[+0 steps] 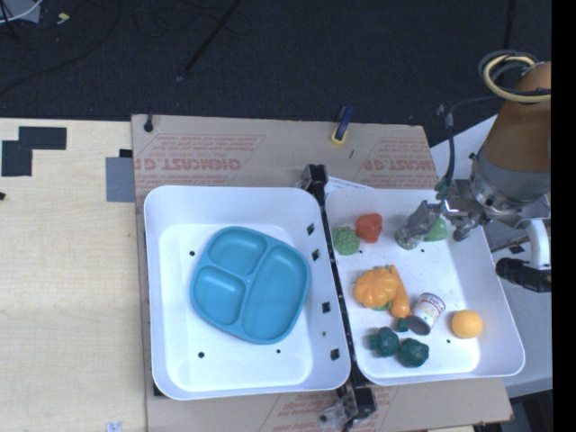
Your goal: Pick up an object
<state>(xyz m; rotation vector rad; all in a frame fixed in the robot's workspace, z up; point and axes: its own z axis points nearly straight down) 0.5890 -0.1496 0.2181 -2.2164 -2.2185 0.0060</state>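
Toys are lying in the right bin: nearest, two knobbly dark green pieces, a smooth yellow ball and a small tin on its side; then a lumpy orange gourd; farther back, a bumpy green lump and a red one. A glossy blue divided plate is sitting in the left bin. The arm is reaching in from the right, its metal tool hanging low beside a pale green piece; whether its grip is open I cannot tell.

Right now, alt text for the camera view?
The gripper hangs low over the right bin, by a light green item, among toy foods and a small can. The left bin holds a blue divided plate.
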